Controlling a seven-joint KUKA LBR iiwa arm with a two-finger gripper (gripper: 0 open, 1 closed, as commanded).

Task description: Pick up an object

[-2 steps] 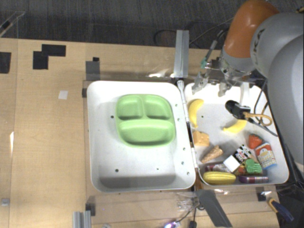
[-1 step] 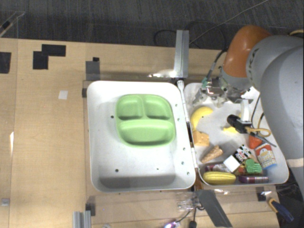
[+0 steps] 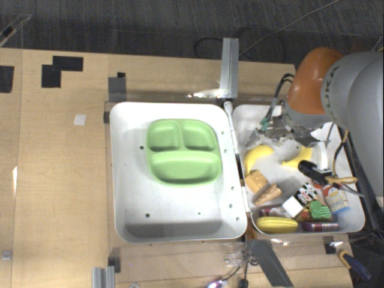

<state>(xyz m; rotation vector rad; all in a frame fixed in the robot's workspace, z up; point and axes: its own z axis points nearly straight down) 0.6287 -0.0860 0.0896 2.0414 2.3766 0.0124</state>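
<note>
1. No words or numbers can be read here.
2. A small box (image 3: 308, 193) in the right bin (image 3: 354, 221) has black and white marks - too blurry to read.

1. Left shallow white plastic bin (image 3: 129, 203): plain white, small dark dots on floor.
2. Pale green three-compartment plastic tray (image 3: 182, 150): uniform light green.
3. Right shallow white bin (image 3: 357, 219): white.
4. Yellow rounded banana-like toy (image 3: 259, 158): bright yellow.
5. Yellow corn-cob-shaped toy (image 3: 276, 224): yellow, darker ends.
6. Tan bread-like wedge (image 3: 257, 180): light brown.
7. Small white cube (image 3: 293, 206): white.
8. Small box with black-and-white pattern (image 3: 308, 194): red specks.
9. Grey robot arm (image 3: 360, 95): grey, orange band (image 3: 312, 80).
10. Light wooden bench (image 3: 54, 179): pale tan, black square markings (image 3: 60, 71).
11. Dark grey carpet floor (image 3: 150, 11): fine ribbed texture.
</note>
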